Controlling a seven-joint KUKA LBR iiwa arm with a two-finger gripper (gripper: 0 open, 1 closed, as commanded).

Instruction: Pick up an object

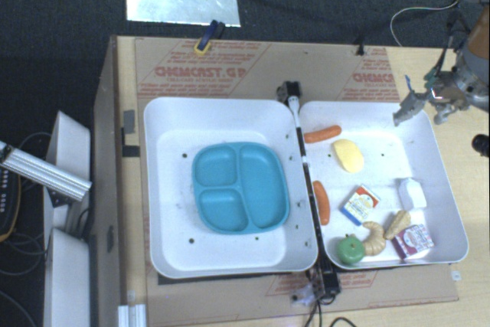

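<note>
The jaws (423, 107) hang spread and grasping nothing, above the far right corner of the right bin (440, 165), with the arm reaching in from the right edge. Nothing sits directly beneath them; the bin floor there is bare.

Since any object will do, the sensible choice is one that stands apart from its neighbours. The yellow lemon-shaped piece (349, 155) lies alone near the middle of the bin's far half, just below the orange sausage (322, 134), with bare floor on its other sides. It looks the easiest target: rounded, and narrow enough, I judge, for the spread fingers to straddle.

The second sausage (321, 202) lies close along the divider wall, so a finger may strike the rim there. The near corner is crowded: the green apple (350, 250), the tan peanut-shaped piece (374, 237), the small carton (360, 204), the white bottle (412, 193) and the red-and-white packet (413, 241) lie touching or nearly so, and a descent there risks catching two things or pushing them aside.

To do it well: move over the yellow piece, line the fingers across its shorter width, descend almost to the floor, then close. The left bin (168, 165) bears just a blue divided plate (239, 188), a poor grip.
</note>
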